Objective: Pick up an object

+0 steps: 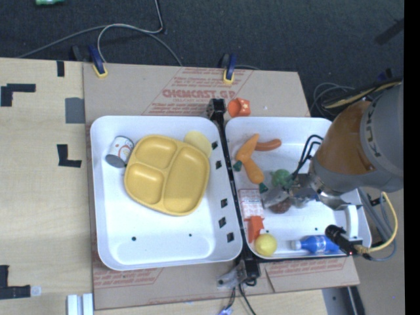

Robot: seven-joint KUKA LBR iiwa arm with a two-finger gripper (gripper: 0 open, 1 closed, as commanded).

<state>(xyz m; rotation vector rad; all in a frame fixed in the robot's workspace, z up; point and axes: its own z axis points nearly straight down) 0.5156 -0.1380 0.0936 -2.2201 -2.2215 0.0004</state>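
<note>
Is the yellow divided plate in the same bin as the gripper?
No, the yellow divided plate lies in the left bin, while the gripper is down in the right bin.

**Legible Markings**

The cardboard sheet (190, 90) under the two bins carries red printed lettering near its top edge, reading "CHEMCAST" followed by characters too small to resolve; fainter red lines around it are illegible. A card (251, 205) in the right bin (296, 125) shows red print, unreadable at this resolution.
</note>
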